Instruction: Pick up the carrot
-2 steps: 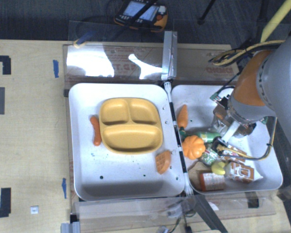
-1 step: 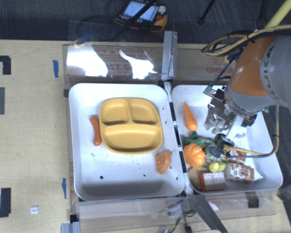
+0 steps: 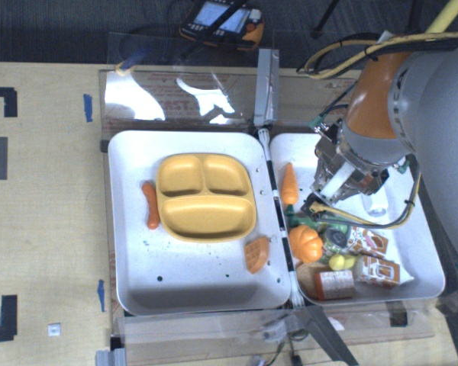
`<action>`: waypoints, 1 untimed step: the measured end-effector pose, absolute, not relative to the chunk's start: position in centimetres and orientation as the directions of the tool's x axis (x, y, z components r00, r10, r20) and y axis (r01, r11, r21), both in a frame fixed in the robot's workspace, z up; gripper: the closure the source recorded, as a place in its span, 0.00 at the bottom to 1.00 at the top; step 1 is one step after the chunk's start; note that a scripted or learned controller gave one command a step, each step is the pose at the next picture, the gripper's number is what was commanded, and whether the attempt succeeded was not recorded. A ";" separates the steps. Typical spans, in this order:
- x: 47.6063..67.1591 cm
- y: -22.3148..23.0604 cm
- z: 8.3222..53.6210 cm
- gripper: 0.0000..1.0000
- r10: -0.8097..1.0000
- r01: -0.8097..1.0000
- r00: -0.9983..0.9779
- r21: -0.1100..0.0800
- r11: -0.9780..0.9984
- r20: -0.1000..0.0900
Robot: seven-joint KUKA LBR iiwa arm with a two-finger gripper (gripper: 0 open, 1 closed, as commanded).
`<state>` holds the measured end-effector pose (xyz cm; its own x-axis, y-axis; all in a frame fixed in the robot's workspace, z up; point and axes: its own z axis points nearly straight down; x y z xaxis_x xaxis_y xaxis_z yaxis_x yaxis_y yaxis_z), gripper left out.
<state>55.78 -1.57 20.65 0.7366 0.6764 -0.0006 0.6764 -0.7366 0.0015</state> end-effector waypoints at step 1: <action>57.9 4.5 18.4 1.00 0.722 0.722 0.692 0.001 -0.692 0.000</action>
